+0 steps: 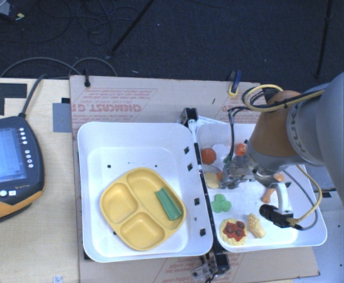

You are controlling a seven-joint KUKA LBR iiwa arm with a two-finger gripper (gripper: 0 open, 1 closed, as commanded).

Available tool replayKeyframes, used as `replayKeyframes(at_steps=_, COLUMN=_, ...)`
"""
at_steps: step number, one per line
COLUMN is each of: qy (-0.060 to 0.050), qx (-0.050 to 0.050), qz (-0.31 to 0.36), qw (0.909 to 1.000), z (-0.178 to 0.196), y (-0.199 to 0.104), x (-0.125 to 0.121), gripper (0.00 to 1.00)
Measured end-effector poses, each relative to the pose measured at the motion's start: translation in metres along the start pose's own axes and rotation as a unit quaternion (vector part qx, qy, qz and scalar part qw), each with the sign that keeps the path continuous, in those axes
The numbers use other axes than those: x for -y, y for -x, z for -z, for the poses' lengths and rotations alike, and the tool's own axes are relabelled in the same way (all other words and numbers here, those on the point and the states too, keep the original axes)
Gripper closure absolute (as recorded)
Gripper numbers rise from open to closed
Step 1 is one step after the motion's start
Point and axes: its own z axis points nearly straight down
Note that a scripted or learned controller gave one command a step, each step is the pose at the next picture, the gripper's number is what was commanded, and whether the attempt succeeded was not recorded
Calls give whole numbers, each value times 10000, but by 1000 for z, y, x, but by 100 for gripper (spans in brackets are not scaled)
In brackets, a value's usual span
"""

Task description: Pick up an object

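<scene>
jaws: low over the middle of the right bin (301,236). The wrist blocks my view, so I can't tell whether they're apart or together, or whether they hold anything
arm (313,128): reaches in from the right, orange band just above the jaws
pale yellow piece (211,180): closest item, just left of the jaws; I can't tell if they touch
red ball (208,155): by the bin's left wall, up-left of the jaws
small orange-red piece (240,148): just above the jaws
orange stick (270,191): just right of the jaws, partly hidden, long axis runs lower-left to upper-right
green leafy piece (221,203): below the jaws, apart from them
round pie (234,231): red topping, near the front wall
corn cob (255,224): just beside the pie's right, long axis runs upper-left to lower-right
left bin (95,158): yellow three-part tray (116,202) with a green block (168,204) on its right side, long axis upper-left to lower-right
</scene>
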Motion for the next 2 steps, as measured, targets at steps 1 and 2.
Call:
replayKeyframes(at_steps=1, qy=47, qx=-4, qz=3, qw=10000, z=107, y=-41, x=48, gripper=100)
replayKeyframes(at_steps=2, qy=115, qx=-2, qz=20, qw=9999, z=280, y=-87, x=45, gripper=100)
